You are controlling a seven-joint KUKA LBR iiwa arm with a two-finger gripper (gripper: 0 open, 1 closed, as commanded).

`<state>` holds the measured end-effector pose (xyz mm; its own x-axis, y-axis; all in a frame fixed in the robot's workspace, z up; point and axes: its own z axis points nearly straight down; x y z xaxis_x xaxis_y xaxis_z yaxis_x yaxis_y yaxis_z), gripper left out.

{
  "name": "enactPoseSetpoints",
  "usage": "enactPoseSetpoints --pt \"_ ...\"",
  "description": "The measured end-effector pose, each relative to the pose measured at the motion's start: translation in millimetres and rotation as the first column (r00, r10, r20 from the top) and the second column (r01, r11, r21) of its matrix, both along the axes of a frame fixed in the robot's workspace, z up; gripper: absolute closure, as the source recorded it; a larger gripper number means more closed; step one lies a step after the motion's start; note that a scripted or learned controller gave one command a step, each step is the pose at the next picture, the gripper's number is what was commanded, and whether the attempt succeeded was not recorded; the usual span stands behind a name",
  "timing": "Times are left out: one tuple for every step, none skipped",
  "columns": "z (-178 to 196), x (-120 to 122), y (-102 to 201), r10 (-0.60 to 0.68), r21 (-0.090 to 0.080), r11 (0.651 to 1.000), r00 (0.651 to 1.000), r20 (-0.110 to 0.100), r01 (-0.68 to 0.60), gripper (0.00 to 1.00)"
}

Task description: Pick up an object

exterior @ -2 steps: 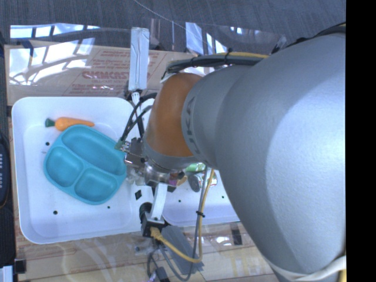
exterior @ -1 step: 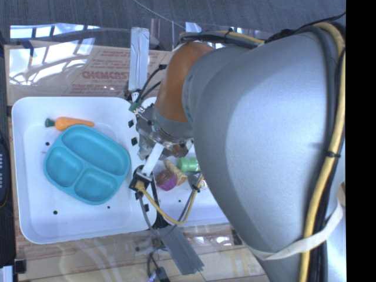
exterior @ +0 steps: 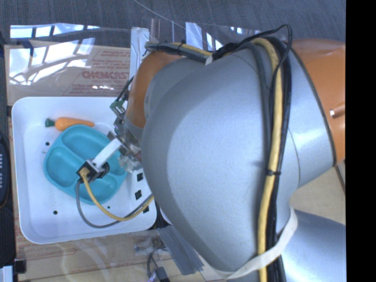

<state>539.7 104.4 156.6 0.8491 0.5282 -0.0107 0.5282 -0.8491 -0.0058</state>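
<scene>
The gripper [exterior: 126, 150] hung low over the white bin [exterior: 29, 216], at the edge of the blue divided plate [exterior: 67, 157]. An orange carrot [exterior: 71, 123] lay just beside the plate. The arm hid the grasp, so its state was unreadable. Seemingly nothing had been lifted yet.

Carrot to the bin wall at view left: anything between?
No, that stretch is bare white floor between the carrot and the bin wall, seen in the camera view.
</scene>
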Motion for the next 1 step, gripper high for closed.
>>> enactPoseSetpoints --pt "32.0 18.0 -99.2 0.176 0.002 0.984 0.984 0.003 -0.176 1.00"
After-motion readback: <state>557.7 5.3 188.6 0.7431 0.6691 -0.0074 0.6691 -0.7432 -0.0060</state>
